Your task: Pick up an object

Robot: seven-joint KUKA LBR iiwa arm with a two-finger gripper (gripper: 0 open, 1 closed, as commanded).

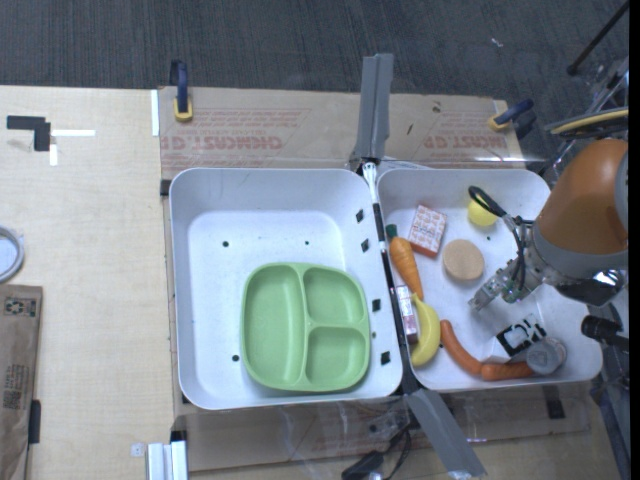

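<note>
1. the grey arm with the orange band (590, 203) is reaching in from the right and is hanging over the right shallow white bin (452, 179). the two-finger gripper (497, 293) is standing low in the middle of this bin.
2. the fingers are looking small and blurred against the white floor; i cannot tell how far they are open, and nothing is showing between them.
3. the round flat tan disc (464, 261) is lying just beside the fingers, up and to the left in the camera view. it is the nearest thing, so i am judging it as the likely target. it has no long axis, so any closing direction is fitting.
4. the long reddish-orange sausage-like piece (478, 358) is lying below the fingers, curving along the near wall. its long axis is running left to right, so the fingers would be closing across it.
5. the orange carrot (404, 264) and the yellow banana (427, 333) are lying further left, along the wall between the bins, both lengthwise.
6. the small pink printed box (427, 229) and the yellow round toy with black part (483, 209) are sitting at the far side.
7. the green divided plastic plate (306, 326) is lying in the left white bin (200, 268), well apart from the fingers.
</note>
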